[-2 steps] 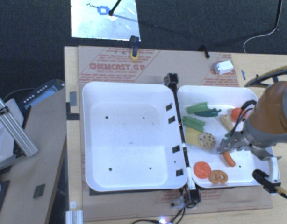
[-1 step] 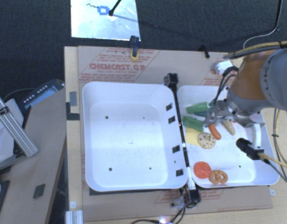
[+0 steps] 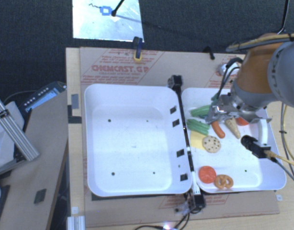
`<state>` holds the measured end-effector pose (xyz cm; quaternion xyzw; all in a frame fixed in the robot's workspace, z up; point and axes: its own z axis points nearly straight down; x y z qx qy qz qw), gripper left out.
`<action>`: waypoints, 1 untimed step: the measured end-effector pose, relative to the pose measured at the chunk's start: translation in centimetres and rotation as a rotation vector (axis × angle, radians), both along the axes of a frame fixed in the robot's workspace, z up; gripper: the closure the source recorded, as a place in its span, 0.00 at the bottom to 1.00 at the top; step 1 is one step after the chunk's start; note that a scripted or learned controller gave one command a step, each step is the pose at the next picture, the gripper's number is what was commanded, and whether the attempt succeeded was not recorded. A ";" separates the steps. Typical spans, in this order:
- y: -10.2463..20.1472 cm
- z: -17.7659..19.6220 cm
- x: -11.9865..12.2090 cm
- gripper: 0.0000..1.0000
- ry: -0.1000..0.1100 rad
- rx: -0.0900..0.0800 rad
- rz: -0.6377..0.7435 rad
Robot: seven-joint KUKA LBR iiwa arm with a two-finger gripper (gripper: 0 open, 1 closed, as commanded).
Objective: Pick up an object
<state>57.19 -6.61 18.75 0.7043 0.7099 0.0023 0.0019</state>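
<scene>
The right bin (image 3: 274, 176) holds several toy foods. Along its left side lie two green vegetables (image 3: 199, 111) (image 3: 197, 126), with a yellow cheese slice (image 3: 197, 139) and a speckled cookie (image 3: 212, 144) below them. An orange sausage-like piece (image 3: 218, 130) and a tan cone (image 3: 232, 127) lie in the middle, and a red bit (image 3: 242, 121) peeks out by the cone. A red tomato slice (image 3: 207, 174) and a pretzel (image 3: 223, 181) sit near the front wall. My gripper (image 3: 217, 116) hangs low over the bin, just above the orange piece and beside the upper green vegetable.
The left bin (image 3: 96, 99) stands beside the right one, with black clips (image 3: 175, 83) along the shared wall. A black plug (image 3: 252, 145) on a yellow cable hangs over the right bin's right side. A blue and yellow clamp (image 3: 137, 49) sits at the bench's far edge.
</scene>
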 end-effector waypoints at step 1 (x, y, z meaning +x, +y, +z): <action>9.2 1.1 1.6 1.00 0.002 0.004 0.006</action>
